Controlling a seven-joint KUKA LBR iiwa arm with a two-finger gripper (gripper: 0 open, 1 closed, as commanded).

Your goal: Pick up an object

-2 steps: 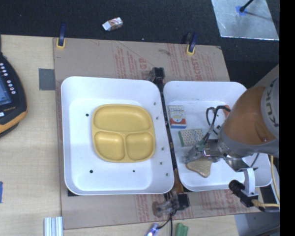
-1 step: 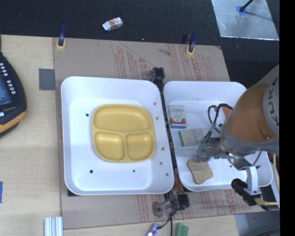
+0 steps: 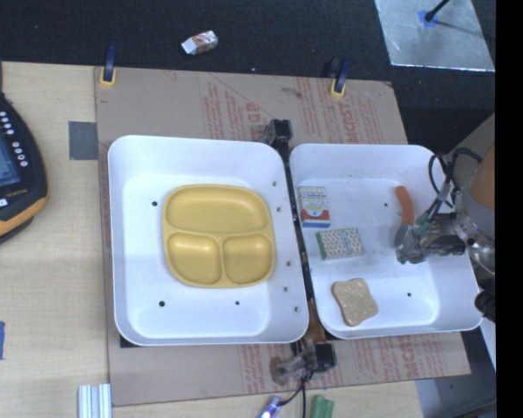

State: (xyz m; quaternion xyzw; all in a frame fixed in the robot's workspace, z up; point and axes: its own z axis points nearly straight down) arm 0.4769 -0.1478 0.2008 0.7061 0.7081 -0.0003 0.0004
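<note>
The gripper (image 3: pixel 410 249) was seen in the right bin (image 3: pixel 379 159), just below the orange sausage (image 3: pixel 404 203); its jaw state could not be told.

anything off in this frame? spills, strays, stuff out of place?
One stray: a small crumpled wrapper lies on the dark floor beyond the bench, outside both bins. Otherwise tidy: the yellow divided plate sits flat in the left bin, and the right bin holds its small items without spills.

A pale wooden bench (image 3: pixel 44 320) carries a brown cardboard sheet (image 3: pixel 244 103); beyond its far edge lies dark carpeted floor (image 3: pixel 270 16)
</note>
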